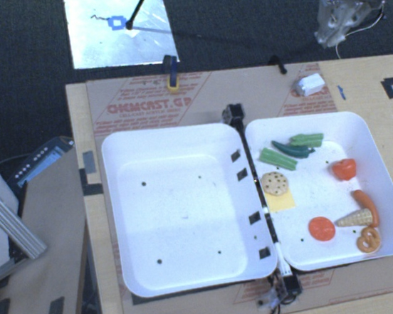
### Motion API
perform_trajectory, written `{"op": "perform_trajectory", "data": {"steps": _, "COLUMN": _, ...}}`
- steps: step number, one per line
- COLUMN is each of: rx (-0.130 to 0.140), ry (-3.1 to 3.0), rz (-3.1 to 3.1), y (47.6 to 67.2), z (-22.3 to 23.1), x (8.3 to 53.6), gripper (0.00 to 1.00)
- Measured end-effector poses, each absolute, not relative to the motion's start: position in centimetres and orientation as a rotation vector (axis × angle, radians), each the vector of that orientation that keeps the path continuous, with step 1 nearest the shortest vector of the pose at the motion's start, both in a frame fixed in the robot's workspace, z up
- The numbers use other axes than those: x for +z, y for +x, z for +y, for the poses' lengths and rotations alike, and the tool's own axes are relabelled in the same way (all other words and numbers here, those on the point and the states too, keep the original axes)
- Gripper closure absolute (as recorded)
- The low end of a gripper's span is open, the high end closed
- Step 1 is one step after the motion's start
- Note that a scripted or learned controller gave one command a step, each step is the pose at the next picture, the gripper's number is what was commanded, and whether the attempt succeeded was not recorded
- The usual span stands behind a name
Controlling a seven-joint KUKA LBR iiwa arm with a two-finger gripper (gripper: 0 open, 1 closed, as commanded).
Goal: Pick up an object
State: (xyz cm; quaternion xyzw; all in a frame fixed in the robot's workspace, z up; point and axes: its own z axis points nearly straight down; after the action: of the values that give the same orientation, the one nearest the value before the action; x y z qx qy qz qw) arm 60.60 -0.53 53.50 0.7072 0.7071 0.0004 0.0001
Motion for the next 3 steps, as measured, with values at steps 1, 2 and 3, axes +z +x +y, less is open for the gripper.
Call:
{"op": "perform_trajectory", "data": {"steps": 1, "rx": 0.001, "ry": 2.221, "rz": 2.221, "y": 57.3, "z": -1.2, "x": 53.5, "gripper": 1.0}}
{"op": "perform_trajectory", "data": {"steps": 2, "rx": 0.002, "ry": 2.217, "rz": 2.225, "y": 53.8, "z": -1.0, "x": 53.5, "gripper": 1.0}}
{"op": "perform_trajectory", "data": {"steps": 3, "rx": 0.002, "ry": 2.22, "rz": 2.222, "y": 50.0, "z": -2.3, "x": 53.5, "gripper": 1.0}}
